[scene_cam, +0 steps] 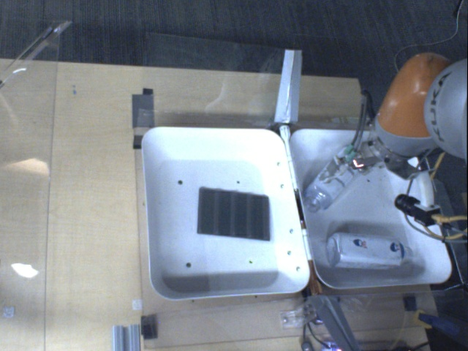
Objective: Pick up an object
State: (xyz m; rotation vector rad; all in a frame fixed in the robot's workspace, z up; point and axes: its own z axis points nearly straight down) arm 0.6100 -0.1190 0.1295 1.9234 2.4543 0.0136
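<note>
Two white bins sat side by side; the right bin [439,265] held the arm [420,108], a can [365,249] lying lengthwise at lower right, and a clear bottle [327,185]. That bottle slanted down-left from the gripper [356,161], touching it; whether it was gripped, I cannot tell.

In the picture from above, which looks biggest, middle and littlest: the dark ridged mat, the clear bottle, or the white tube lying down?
1. dark ridged mat, in the left bin: clearly biggest.
2. white tube and clear bottle, both in the right bin: they look about alike. The bottle's top is hidden near the arm, so I won't rank them.
</note>
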